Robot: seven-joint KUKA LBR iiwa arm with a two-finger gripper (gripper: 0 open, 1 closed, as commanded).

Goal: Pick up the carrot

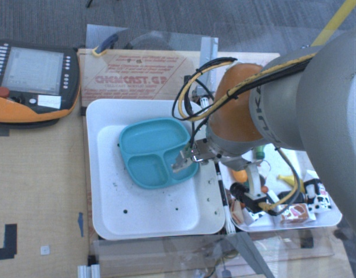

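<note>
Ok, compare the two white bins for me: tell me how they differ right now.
The left bin holds one blue divided plate on a mostly bare floor; the right bin holds a jumble of small items. The left bin lies in open sight, while the arm hides much of the right bin. The gripper sits over the plate in the left bin, not the right one. Both are shallow, white and side by side.

A blue divided plate is lying tilted in the left bin, toward its upper right. The right bin is holding a jumble of small items I can't make out. An orange-edged pendant is resting on the desk, left of a printed board.
</note>
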